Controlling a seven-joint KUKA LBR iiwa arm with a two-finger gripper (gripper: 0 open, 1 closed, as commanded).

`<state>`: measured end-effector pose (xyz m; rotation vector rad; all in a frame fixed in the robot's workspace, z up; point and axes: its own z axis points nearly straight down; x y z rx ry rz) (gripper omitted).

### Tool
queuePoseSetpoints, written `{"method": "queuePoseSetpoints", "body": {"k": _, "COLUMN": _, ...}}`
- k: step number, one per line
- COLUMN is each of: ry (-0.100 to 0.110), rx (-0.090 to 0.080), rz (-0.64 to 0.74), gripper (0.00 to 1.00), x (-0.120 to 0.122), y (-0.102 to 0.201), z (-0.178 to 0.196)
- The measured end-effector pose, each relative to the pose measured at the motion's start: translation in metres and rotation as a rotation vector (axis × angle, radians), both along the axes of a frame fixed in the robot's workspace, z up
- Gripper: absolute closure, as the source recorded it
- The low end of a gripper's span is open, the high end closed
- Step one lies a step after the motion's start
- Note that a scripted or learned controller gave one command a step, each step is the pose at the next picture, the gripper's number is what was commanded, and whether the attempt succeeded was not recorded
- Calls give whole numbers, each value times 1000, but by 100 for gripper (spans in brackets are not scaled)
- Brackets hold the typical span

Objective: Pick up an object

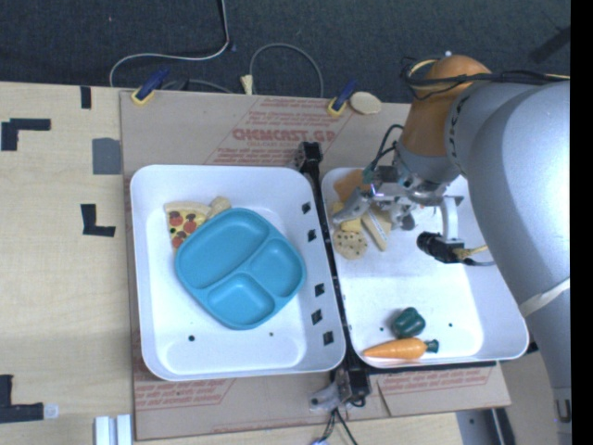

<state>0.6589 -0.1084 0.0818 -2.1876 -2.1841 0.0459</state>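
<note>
End effector [389,197]: low in right white bin [482,327], grip state cannot be told | beside it: tan food pieces [357,225] | nearer the camera: green pepper [406,322], orange carrot [398,349] | left white bin [153,276]: blue divided plastic plate [239,267], pizza slice [183,221]

The gripper [394,202] covers part of the pale food pieces [357,225] just beneath it, so their shapes stay unclear. Left of it, the blue plate [241,267] hides most of the pizza slice [183,221].
</note>
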Motion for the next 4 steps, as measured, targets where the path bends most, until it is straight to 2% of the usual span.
{"method": "queuePoseSetpoints", "body": {"k": 1, "ry": -3, "rx": -16, "rz": -4, "gripper": 0, "x": -1, "y": 5, "z": 0}}
{"method": "queuePoseSetpoints", "body": {"k": 2, "ry": -3, "rx": -13, "rz": -4, "gripper": 0, "x": -1, "y": 4, "z": 0}}
{"method": "queuePoseSetpoints", "body": {"k": 3, "ry": -4, "rx": -18, "rz": -5, "gripper": 0, "x": -1, "y": 6, "z": 0}}
{"method": "queuePoseSetpoints", "body": {"k": 4, "ry": -35, "rx": -19, "rz": -3, "gripper": 0, "x": -12, "y": 8, "z": 2}}
